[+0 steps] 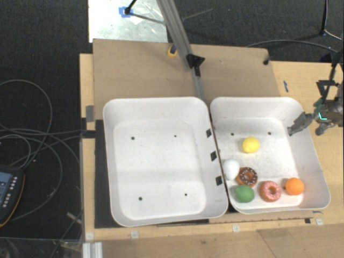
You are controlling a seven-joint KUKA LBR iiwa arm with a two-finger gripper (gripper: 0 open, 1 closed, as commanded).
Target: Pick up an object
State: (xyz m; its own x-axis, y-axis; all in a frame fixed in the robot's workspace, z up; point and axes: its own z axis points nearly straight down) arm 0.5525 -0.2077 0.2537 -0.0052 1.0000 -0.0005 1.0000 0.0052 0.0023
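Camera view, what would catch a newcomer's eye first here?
The cluster of bright small things in the right bin: a yellow ball alone mid-bin, then a white ball, chocolate donut, green ball, pink donut and orange ball crowded along its near edge. The gripper sits at that bin's far right rim, beside the left bin.

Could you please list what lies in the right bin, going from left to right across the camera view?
White ball → green ball → yellow ball → pink doughnut → orange ball. The brown doughnut overlaps the green and yellow balls in left-right position, so it is left out.
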